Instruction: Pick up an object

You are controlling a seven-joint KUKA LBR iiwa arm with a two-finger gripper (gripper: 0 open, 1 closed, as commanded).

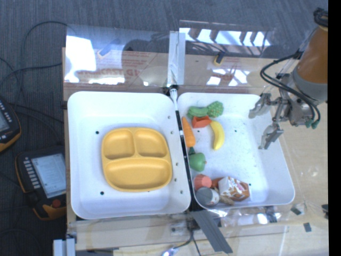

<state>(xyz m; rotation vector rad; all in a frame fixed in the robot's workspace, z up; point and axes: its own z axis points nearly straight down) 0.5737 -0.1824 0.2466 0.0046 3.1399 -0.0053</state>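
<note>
Yellow, curved and glossy, the toy banana (217, 135) lies in the right bin (277, 183); the gripper (265, 122) hovers nearby, jaws open.

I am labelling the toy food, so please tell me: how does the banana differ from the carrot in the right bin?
The banana is yellow and curved; the carrot is orange and straight. The banana lies away from the walls, while the carrot lies along the right bin's left wall. The banana looks shorter and thicker than the carrot. Both lie flat, lengthwise up the view, near the broccoli.
</note>
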